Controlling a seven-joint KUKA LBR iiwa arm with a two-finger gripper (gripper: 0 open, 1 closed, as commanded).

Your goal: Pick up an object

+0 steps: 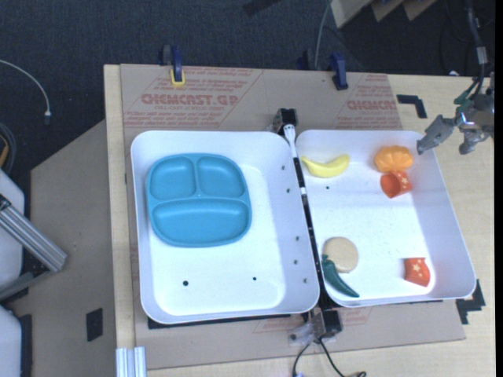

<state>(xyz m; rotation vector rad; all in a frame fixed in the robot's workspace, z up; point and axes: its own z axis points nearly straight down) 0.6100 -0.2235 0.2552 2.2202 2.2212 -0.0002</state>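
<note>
Grey gripper (454, 134) sits at the right edge of the frame, above the right bin (440, 210); whether its fingers are open I cannot tell. Inside lie banana (326, 165), orange (392, 158) and green pepper (338, 276)

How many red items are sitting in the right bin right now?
2. One red piece lies near the far right corner, touching the orange fruit. The other red piece sits near the front right corner. Nothing appears to hide more.
</note>
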